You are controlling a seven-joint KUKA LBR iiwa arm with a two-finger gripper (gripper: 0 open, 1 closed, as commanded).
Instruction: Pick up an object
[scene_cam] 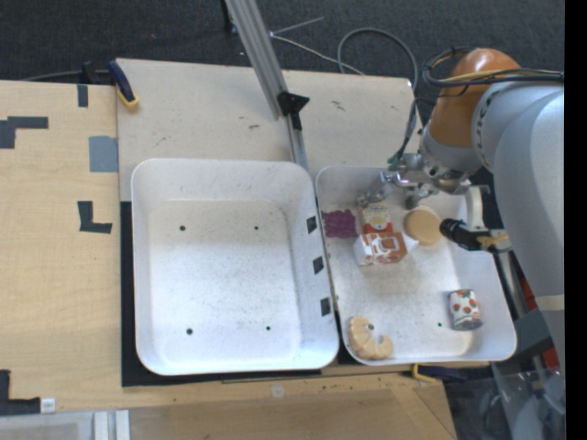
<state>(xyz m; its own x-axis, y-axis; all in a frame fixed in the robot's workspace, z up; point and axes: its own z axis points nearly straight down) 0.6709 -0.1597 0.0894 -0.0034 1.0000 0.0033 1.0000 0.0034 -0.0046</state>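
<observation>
Robotics lab: plywood bench (55,246), two white bins (147,246), industrial arm (514,126) at right, aluminium camera post (261,53), loose cables (367,49).

Matt, pale wood-like board is being shown by the worktop (55,273). Smooth white plastic, finely speckled, is being presented by the left bin (220,177) and the right bin (486,337). Brushed metal is being displayed by the slanted rail (261,49), and glossy printed wrapping by the packet (381,241).
</observation>
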